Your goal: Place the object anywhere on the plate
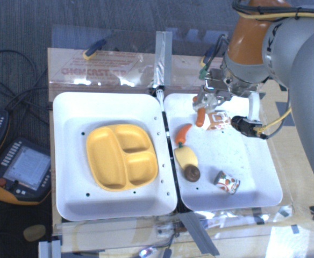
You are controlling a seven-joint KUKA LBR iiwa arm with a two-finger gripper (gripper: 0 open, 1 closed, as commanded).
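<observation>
A yellow divided plate lies in the left bin. My gripper hangs over the back of the right bin, shut on the top end of a small orange sausage-shaped piece that points down from between its fingers. The piece is just above or touching the bin floor; I cannot tell which. The plate is well to the left of the gripper, across the divider between the bins.
In the right bin lie a white and orange packet beside the gripper, a toy carrot, a pale yellow piece with a brown end and a crumpled patterned cup. A handheld controller sits far left.
</observation>
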